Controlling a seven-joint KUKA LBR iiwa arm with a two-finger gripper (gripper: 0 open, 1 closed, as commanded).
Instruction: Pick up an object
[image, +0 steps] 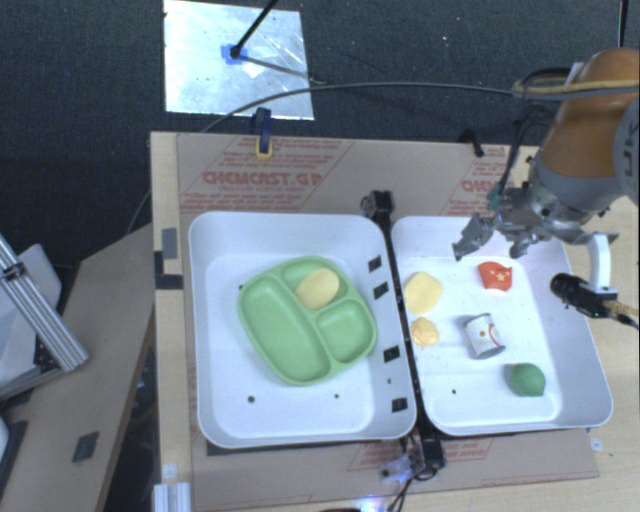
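The gripper (497, 238) hangs over the far part of the right bin (575, 400), its two fingers spread apart with nothing between them, just up and left of a small red object (495, 276) that lies on the bin floor. Also in that bin are two yellow pieces (422, 292) near the left wall, a white-and-grey cup (483, 335) on its side in the middle, and a green lump (526, 379) toward the near right corner; the left bin (230, 240) holds a green divided plate (290, 330) with a pale yellow item (318, 288) in its far compartment
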